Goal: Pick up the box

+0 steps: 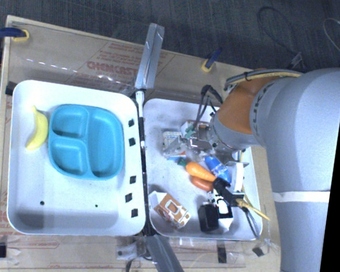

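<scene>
A KUKA arm's gripper (190,136) hovers at centre frame in the right bin (160,115); jaw state cannot be told; the box (172,211) lies below

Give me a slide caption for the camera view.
KUKA arm reaches over the right bin while the box lies near its front.

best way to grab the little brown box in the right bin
Probably from straight above, closing across the short sides of the box. It lies flat and skewed near the right bin's front-left corner, clear of the carrot; the bin wall blocks a side approach.
</scene>
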Controlling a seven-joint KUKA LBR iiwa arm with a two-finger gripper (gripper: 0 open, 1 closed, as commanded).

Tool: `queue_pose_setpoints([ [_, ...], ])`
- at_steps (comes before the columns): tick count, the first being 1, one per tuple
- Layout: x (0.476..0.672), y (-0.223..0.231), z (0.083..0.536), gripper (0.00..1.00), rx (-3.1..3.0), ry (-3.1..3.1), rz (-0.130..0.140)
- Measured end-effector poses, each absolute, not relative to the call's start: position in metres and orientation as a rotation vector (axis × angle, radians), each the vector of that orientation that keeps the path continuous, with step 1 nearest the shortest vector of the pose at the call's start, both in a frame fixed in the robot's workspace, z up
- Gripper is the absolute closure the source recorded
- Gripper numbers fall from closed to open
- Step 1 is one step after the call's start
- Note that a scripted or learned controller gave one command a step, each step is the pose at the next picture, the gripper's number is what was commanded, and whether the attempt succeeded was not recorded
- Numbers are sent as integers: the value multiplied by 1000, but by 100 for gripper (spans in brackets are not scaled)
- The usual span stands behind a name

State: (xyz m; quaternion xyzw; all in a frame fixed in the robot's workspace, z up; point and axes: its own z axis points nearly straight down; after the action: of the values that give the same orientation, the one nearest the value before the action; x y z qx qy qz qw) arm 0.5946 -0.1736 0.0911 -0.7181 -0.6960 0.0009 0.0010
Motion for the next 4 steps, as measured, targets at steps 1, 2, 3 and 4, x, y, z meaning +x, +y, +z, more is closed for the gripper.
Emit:
queue_pose_setpoints([
  [1,595,-172,101,100,-2248,-2189,3],
  [2,655,-123,94,100,-2203,-2239,15],
  [3,654,-135,95,0,-2224,-2234,28],
  [4,656,-158,93,0,-2287,-2149,7],
])
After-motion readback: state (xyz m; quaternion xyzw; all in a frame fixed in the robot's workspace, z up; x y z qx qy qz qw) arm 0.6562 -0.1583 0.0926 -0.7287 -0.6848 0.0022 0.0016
